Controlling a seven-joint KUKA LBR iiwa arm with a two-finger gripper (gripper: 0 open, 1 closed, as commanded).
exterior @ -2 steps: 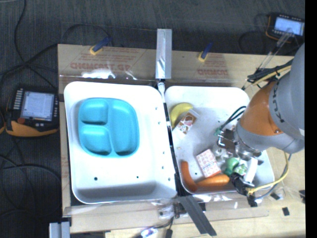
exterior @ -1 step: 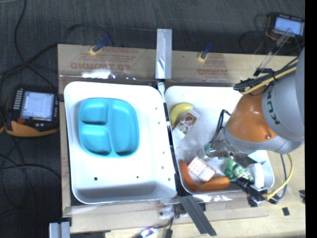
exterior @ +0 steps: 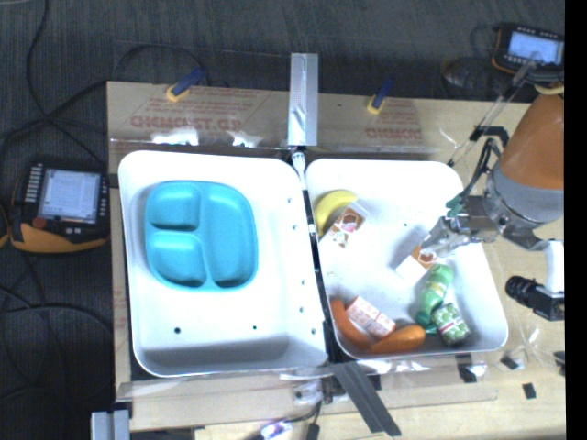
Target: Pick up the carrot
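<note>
We found the carrot (exterior: 396,340) lying flat at the front edge of the right bin (exterior: 404,177), its length running roughly along the front wall. A small pink-and-white packet (exterior: 370,316) rested across its left part, touching it, so that end was partly covered. Just to its right stood a green bottle (exterior: 438,301), tilted, with its lower end close to the carrot's tip. Farther back in the same bin we saw a banana (exterior: 330,206) against the dividing wall, with a small patterned packet (exterior: 347,226) overlapping its front. A small white card with an orange patch (exterior: 417,258) lay near the middle of the bin, just behind the bottle.

The pincer (exterior: 456,230) hung over the right side of that bin, above the card and well apart from the carrot; we could not tell how it was set. The arm (exterior: 541,159) came in from the right.

The left bin (exterior: 211,346) held a blue divided tray (exterior: 200,233). Red writing ran across the cardboard (exterior: 202,113) at the back of the counter (exterior: 537,374), but we could not read it. Two handheld screens, one (exterior: 64,200) at the left and one (exterior: 530,49) at the far right, were too small to read.
</note>
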